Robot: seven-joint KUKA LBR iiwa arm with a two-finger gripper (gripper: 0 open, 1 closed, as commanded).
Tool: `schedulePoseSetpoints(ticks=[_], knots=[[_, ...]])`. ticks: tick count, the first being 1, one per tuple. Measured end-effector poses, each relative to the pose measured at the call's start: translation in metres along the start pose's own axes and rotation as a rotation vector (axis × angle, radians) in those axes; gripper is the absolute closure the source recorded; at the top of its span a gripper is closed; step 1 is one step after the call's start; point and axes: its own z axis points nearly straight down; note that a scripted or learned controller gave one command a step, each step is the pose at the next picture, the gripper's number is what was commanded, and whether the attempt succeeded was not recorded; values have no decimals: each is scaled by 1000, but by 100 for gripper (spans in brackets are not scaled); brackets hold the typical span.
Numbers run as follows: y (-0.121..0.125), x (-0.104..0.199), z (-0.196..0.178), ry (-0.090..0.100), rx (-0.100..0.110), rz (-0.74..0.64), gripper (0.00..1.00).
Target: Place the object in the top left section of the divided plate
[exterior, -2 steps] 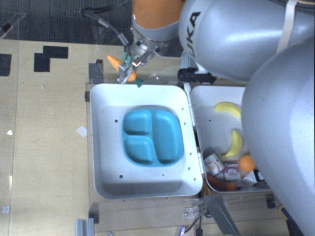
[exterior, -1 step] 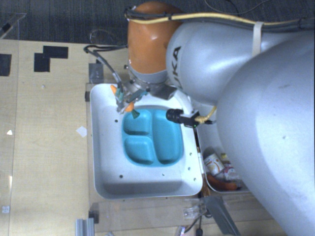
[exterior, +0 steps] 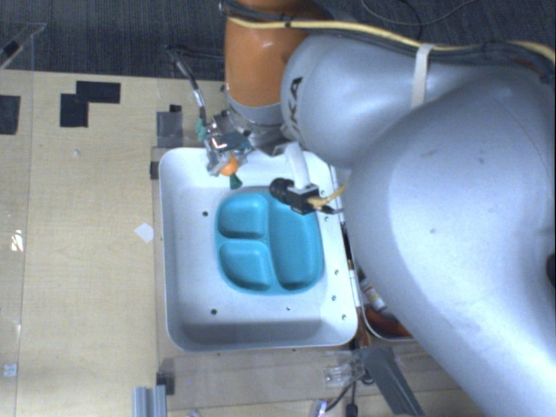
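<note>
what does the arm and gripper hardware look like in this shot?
Bulky rounded grey arm with an orange band above the wrist. A cream cable runs along it under a pale strap. Small metallic gripper with green and orange bits; a black connector hangs beside it.

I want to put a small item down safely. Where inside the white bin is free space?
Bare floor lies left of the blue divided plate, and between it and the white bin near wall. Crowded: the far edge, where the gripper hangs with a small orange object.

White bin (exterior: pixel 187 259) on wooden bench (exterior: pixel 78 259)
</note>
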Motion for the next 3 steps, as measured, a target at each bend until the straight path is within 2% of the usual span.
schedulePoseSetpoints(ticks=[1, 2, 3], knots=[[2, 2, -12, -1, -6, -8, 100], [6, 2, -39, 0, 0, 327, 100], [-129, 29, 12, 0, 6, 399, 100]])
